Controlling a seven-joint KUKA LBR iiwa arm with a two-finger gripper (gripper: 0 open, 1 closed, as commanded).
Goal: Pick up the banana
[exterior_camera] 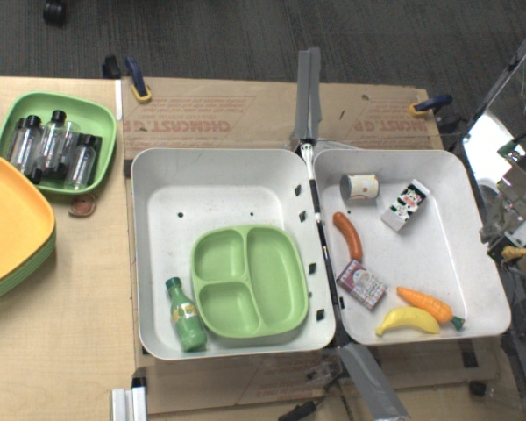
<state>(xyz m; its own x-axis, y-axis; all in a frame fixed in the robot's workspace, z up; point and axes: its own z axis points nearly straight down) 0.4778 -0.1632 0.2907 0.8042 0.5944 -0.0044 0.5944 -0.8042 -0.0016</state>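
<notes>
White plastic, shallow and square, makes the two bins we see side by side on the bench: the left bin and the right bin. We see a light green tray with three compartments in the left bin, towards its front edge, and a small green plastic bottle lies just beside it at the front left corner. In the right bin we find the yellow banana at the front edge, just beside an orange carrot with a green tip. A red sausage lies near the left wall, a pink printed packet below it. A black-and-white small carton and a beige cup on its side lie near the back edge. Whether the gripper is open or closed we cannot tell.
</notes>
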